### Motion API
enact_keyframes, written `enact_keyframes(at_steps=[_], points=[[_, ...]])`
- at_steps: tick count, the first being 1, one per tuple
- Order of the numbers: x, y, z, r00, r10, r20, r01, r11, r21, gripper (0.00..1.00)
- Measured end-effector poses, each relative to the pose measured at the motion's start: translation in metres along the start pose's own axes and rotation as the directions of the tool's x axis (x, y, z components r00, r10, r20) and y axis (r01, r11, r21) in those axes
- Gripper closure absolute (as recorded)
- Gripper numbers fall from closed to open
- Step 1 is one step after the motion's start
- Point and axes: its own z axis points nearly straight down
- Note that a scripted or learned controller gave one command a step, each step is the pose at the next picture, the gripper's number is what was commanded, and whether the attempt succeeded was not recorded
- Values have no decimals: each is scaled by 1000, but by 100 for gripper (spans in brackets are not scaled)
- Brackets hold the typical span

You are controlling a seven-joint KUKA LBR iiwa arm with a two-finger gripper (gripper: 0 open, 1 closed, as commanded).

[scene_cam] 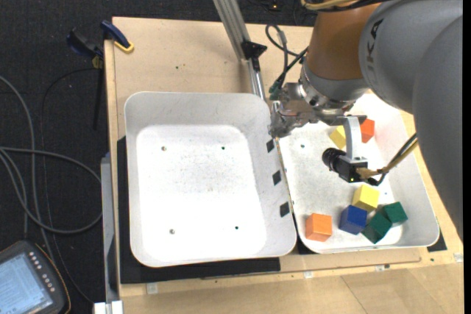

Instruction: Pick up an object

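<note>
Overhead, gripper (pixel 282 123) at right bin's (pixel 419 180) left rim (finger state: cannot tell). Blocks cluster near front edge: orange cube (pixel 319 226), blue cube (pixel 353 219). Left bin (pixel 140 114) alongside.

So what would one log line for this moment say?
arm: over right bin | gripper: at its left rim, nothing seen held | blocks: orange, blue, yellow, green lying loose
</note>
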Motion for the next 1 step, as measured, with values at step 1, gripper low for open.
enact_keyframes(at_steps=[1], points=[[40,42,-2,1000,1,-1,-1,1000,-1,100]])
